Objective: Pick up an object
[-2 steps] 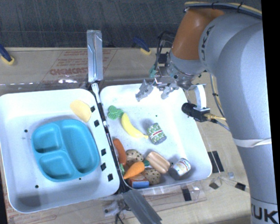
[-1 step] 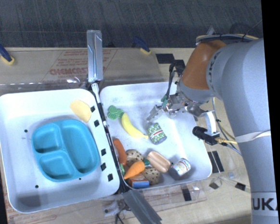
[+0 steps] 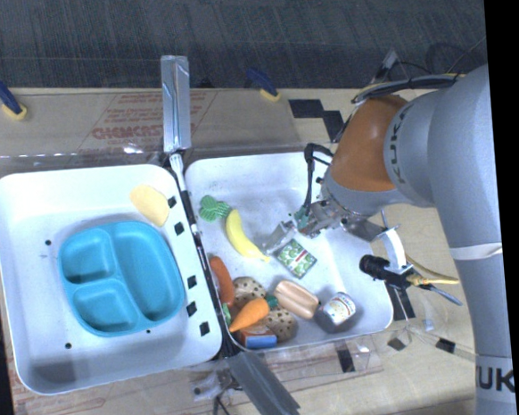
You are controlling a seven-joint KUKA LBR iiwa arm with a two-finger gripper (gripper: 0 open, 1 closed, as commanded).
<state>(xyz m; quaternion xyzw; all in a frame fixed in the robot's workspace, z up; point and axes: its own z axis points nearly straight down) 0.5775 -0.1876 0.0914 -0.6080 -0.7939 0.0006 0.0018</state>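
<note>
Approach step, nothing grasped yet. Tool (image 3: 284, 233) low in right bin (image 3: 239, 170), jaw state: cannot tell, too small and cluttered. Nearest candidates: green packet (image 3: 296, 258) just near of tool, banana (image 3: 238, 233) just left. Next: settle over packet, descend straight, close. Risk: packet lies flat, hard to pinch.

Single fixed camera, mounted above bench (image 3: 74, 118), looking down at slant. Both shallow white plastic bins fall in frame side by side: left bin (image 3: 23, 265), right bin (image 3: 266, 170). Far edge of bench toward top of frame, dark ribbed floor (image 3: 93, 27) beyond. Mid-range view; bins span most of width. Grey arm with orange band (image 3: 416, 154) enters from right, large and close to lens.
</note>
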